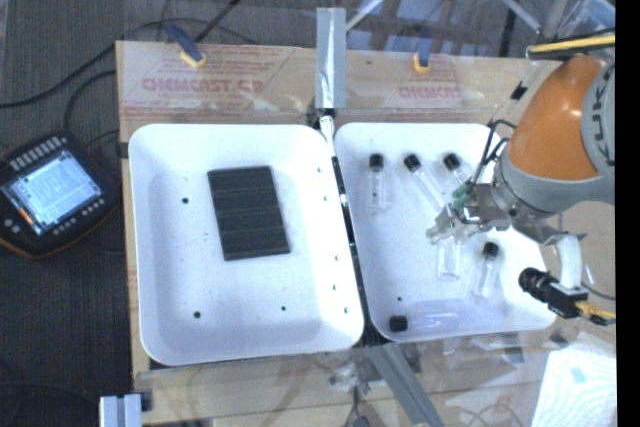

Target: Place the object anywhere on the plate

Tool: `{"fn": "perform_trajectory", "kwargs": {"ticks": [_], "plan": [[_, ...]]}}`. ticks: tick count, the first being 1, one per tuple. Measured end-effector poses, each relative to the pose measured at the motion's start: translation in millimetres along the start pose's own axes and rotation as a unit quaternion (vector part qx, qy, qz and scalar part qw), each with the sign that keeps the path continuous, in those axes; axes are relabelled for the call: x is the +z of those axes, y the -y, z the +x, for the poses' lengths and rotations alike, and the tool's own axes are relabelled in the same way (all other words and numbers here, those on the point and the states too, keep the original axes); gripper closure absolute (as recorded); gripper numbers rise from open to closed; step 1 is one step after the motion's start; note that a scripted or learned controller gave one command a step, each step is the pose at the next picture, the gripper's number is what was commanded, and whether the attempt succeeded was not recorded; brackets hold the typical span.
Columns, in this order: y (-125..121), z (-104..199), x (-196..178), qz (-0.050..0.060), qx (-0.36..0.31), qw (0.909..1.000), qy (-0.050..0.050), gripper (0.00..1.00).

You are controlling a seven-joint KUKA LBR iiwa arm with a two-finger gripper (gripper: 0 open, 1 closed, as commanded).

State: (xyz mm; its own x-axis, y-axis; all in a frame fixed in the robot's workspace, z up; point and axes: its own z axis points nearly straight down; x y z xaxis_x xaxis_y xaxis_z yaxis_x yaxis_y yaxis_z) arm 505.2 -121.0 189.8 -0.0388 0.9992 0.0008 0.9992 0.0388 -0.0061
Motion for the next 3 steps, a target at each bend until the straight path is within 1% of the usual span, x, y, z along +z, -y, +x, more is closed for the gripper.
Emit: {"fn": "perform_trajectory", "kwargs": {"ticks": [1,2,3], "plan": [[-37,67,-7,0.001,0.068,0.9977,0.001,1.0],[-53,162,-21,0.001,0.184,0.983,0.002,1.0],[-71,229,-10,0.001,0.199,0.98,0.003,1.0]]}}
